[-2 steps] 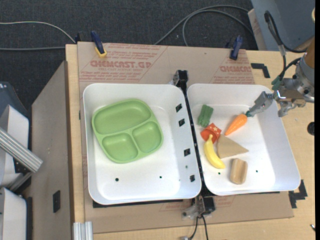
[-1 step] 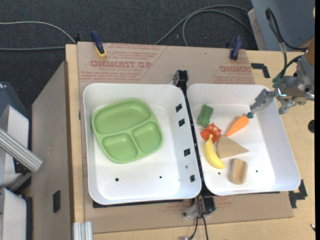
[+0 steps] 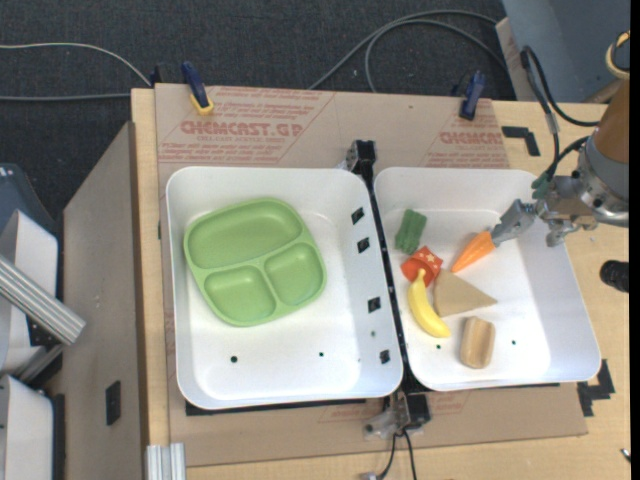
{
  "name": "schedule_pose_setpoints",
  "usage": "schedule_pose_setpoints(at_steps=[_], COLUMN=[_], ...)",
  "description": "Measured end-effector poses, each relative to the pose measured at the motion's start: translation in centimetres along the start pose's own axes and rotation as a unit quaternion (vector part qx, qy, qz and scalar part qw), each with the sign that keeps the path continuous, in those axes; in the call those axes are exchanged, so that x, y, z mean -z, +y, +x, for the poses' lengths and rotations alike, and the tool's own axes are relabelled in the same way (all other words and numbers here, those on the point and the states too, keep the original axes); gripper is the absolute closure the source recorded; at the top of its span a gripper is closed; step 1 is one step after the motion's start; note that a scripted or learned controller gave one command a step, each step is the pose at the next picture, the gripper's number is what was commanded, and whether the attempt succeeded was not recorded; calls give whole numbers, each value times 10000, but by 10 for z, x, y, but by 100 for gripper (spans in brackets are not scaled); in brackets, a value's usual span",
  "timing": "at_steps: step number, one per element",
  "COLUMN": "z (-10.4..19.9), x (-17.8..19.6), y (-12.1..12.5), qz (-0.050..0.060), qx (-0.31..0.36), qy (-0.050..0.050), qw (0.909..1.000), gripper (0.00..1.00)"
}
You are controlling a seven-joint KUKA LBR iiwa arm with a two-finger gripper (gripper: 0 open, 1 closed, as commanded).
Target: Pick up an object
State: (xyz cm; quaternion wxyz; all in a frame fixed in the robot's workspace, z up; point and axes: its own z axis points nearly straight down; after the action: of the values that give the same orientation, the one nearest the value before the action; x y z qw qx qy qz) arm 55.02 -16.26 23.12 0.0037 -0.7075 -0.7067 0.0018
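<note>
— How far along is the pick?

— Not done. Taking the right bin [image 3: 560, 363] as landmark: along its near side lie a tan block [image 3: 477, 342], a banana [image 3: 428, 311] and a beige wedge [image 3: 462, 294], all resting.

— And farther back?

— The orange carrot [image 3: 474, 251] lies at the bin's middle. The gripper [image 3: 512, 220] hovers just beyond its tip, fingers spread, clasping nothing. Grasp and lift remain.

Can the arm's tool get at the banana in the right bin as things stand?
Probably yes. The banana lies uncovered; the wedge and red piece sit close beside it, and the tool is near.
</note>
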Motion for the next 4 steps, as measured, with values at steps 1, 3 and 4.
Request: schedule_pose_setpoints(at_steps=[1, 3, 4], z=[0, 9, 16], x=[-43, -86, -26], y=[-3, 1, 9], qz=[0, -35, -75], qx=[1, 2, 19], qy=[3, -4, -22], qw=[10000, 10000, 10000], gripper=[0, 100, 100])
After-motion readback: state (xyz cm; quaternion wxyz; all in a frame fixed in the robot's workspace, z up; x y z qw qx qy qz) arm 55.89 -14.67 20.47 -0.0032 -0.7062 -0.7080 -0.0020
